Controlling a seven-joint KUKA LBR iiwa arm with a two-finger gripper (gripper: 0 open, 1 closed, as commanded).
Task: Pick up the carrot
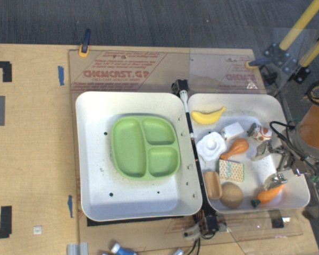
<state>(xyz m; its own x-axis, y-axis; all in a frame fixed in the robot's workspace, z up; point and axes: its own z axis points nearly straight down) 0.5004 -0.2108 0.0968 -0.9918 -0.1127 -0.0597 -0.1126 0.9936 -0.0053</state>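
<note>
From my station the carrot (269,194) lies in the near right corner of the right bin (287,113), just beside its right wall, leafy tip pointing up and to the right. The end effector (280,170) sits right above that tip, close to it; whether it touches I can't make out. I judge a good pick needs the descent centred on the thick orange body, across its width, clear of the wall. How far the end effector is open I cannot tell.
</note>
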